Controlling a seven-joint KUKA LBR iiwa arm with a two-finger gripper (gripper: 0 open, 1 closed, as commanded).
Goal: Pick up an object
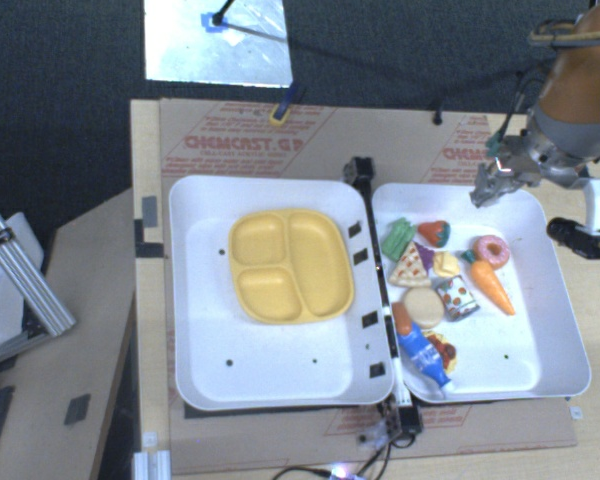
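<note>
Toy foods lie in the right bin (pixel 540 353): a green vegetable (pixel 397 238), a strawberry (pixel 435 233), a pizza slice (pixel 410 267), a pink donut (pixel 493 251), an orange carrot (pixel 493 287), a small patterned box (pixel 457 298), a tan round piece (pixel 423 309) and a blue packet (pixel 420 352). My gripper (pixel 488 186) hangs over the back edge of this bin, behind the donut and above all the toys. Nothing shows in it.
The left bin (pixel 195 368) holds a yellow divided plate (pixel 288 266). A black hinge strip (pixel 375 278) runs between the bins. The toys crowd the right bin's left half. A shiny metal sheet (pixel 218 28) lies at the back.
</note>
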